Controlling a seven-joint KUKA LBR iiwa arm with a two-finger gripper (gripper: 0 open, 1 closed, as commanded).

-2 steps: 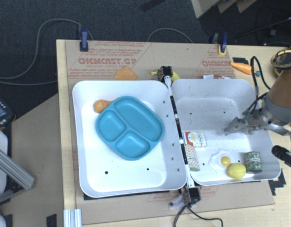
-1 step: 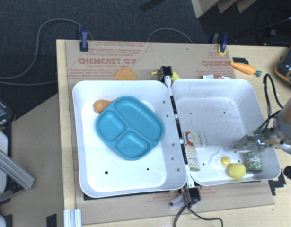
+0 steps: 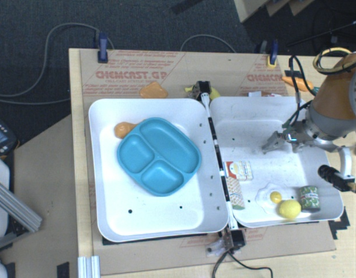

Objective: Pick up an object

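Note:
My gripper (image 3: 281, 145) hangs over the upper middle of the right bin (image 3: 253, 117), open, with nothing between its fingers. Below it in that bin lie a white and red packet (image 3: 238, 169), a narrow green and red packet (image 3: 235, 195), a fried-egg toy (image 3: 271, 197), a yellow lemon (image 3: 290, 209) and a small green can (image 3: 309, 197). The left bin (image 3: 108, 172) holds a blue divided plate (image 3: 158, 155) and a small orange piece (image 3: 123, 130) at the plate's upper left.
An orange object (image 3: 153, 90) and a yellow and black item (image 3: 199, 88) lie on the bench behind the bins. Another orange piece (image 3: 301, 84) sits behind the right bin. Blue clamps (image 3: 102, 47) hold the board's far edge.

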